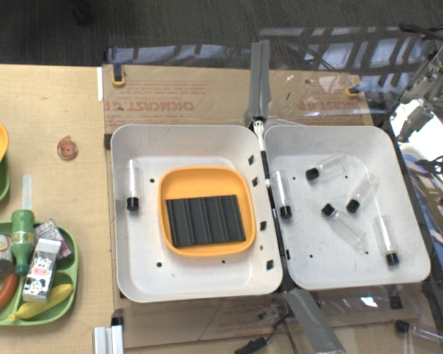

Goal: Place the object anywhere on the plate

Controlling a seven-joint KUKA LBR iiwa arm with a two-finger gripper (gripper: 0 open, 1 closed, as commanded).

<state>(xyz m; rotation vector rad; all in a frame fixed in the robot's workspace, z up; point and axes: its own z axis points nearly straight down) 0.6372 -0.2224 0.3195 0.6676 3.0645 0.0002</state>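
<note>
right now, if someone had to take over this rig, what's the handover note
Gripper: its state cannot be read from the camera view.
Plate: yellow, in the middle of the left bin, with a dark ribbed block lying on it.
Objects: clear tubes with black caps. One tube lies in the left bin beside the plate's left edge, not on it. Several more tubes lie scattered in the right bin, one of them along its left wall.
Done: no tube is on the plate.
Left: pick a tube and set it anywhere on the plate.
</note>
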